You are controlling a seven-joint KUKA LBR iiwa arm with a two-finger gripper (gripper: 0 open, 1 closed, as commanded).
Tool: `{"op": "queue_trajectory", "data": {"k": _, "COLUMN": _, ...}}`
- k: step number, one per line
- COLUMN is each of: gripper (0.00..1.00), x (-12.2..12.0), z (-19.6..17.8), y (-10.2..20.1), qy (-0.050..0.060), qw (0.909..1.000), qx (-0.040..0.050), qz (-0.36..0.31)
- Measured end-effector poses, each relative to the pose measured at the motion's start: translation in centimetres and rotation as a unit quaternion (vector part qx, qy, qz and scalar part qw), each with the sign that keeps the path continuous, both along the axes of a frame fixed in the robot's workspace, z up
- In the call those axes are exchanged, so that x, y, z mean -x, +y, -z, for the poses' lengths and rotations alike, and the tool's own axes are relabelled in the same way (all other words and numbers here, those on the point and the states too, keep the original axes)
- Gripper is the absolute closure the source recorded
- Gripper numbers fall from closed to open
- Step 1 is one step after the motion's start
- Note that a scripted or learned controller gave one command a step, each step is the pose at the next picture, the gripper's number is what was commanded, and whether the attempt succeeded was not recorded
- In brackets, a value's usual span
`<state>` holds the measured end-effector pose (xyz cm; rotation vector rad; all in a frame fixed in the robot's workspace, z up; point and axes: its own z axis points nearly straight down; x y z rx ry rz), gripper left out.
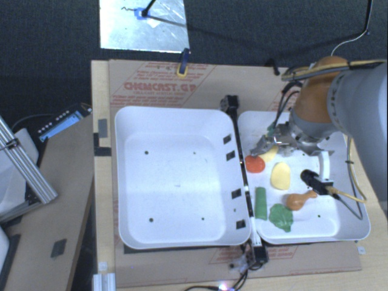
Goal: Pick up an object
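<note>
My gripper (270,144) hangs low over the upper left part of the right bin (354,222), reaching in from the right. Just below it lie a red round piece (255,163) and a pale yellow piece (270,155) that it partly covers. A larger yellow oval object (280,176) sits in the middle of the bin. Closer to the front are a green stick (260,202), a green leafy lump (281,217) and an orange-brown drumstick shape (300,200). I see nothing held.
The left bin (176,111) lies beside the right one, with a black divider (240,168) between them. A black part with a yellow cable (317,182) hangs over the right bin. Cardboard lines the bench (157,85) under both bins.
</note>
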<state>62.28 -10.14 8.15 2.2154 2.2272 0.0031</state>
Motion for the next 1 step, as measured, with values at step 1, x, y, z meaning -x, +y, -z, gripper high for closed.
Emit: {"op": "queue_trajectory", "data": {"k": 1, "gripper": 0.00, "x": -3.87, "z": -0.42, "y": 2.05, "qy": -0.002, "qw": 1.0000, "qx": 0.0005, "qz": -0.001}}
